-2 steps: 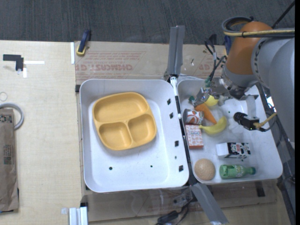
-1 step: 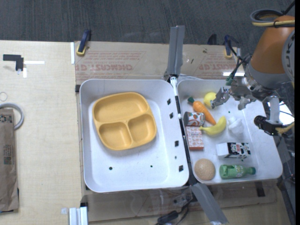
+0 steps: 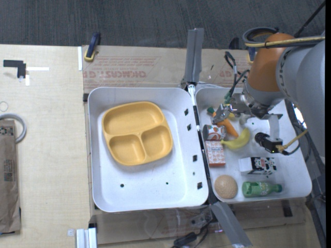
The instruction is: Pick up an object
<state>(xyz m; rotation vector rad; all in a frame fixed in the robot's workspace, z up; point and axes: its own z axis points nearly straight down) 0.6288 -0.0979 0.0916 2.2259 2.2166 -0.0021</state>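
- Across a pale wooden worktop (image 3: 46,138), two shallow white bins sit side by side, the left bin (image 3: 103,190) and the right bin (image 3: 297,185), with a flattened cardboard sheet (image 3: 134,68) tucked under their far edges.
- Beyond the worktop, dark grey carpet (image 3: 129,9) fills the top of the view.
- A yellow three-compartment plate (image 3: 137,132) lies alone in the left bin, towards its far side.
- The grey arm (image 3: 305,66) with its orange band (image 3: 266,61) reaches in from the right over the far end of the right bin.
- Its hand (image 3: 227,112) sits low among the objects at that bin's far left corner; whether its fingers are apart or closed cannot be told from this angle.
- Just beside the hand lie an orange carrot-like piece (image 3: 231,128) and a banana (image 3: 238,140).
- A small brown-and-white carton (image 3: 213,133) and a red packet (image 3: 215,154) line the bin's left wall.
- Nearer the camera rest a round tan ball (image 3: 226,186), a green bottle (image 3: 261,189) on its side, and a small black-and-white box (image 3: 257,164).
- On the worktop's left edge lie a brown paper bag (image 3: 8,174) and a grey ring (image 3: 19,125).
- A blue-and-yellow tool (image 3: 92,46) rests at the cardboard's far corner.
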